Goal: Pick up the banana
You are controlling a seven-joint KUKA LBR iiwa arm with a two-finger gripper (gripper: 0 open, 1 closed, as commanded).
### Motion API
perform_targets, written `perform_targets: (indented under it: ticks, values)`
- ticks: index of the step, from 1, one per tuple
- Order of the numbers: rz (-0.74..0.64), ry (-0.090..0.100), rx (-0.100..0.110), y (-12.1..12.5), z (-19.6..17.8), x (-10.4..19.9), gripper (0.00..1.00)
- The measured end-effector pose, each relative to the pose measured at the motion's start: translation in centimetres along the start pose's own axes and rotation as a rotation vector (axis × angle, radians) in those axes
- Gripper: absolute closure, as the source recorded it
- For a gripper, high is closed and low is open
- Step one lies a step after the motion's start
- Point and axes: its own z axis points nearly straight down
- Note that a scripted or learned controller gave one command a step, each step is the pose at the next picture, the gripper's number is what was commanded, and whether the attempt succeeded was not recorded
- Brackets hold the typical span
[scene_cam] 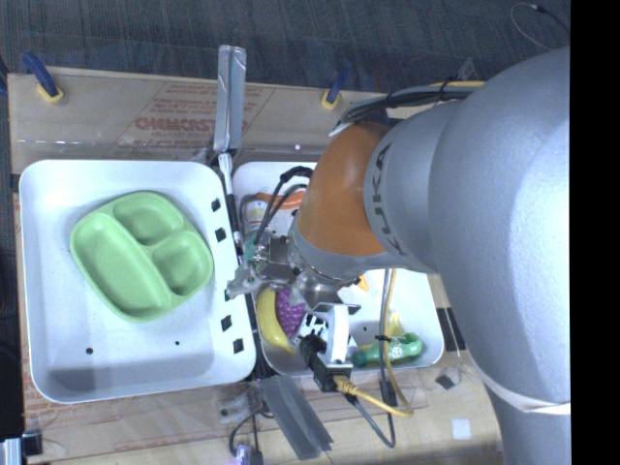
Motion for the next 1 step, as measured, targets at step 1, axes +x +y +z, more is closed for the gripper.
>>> perform_targets:
  ticks: [1]
  values:
    - [0.000,0.000,0.000,0.00,0.00,0.00,0.00]
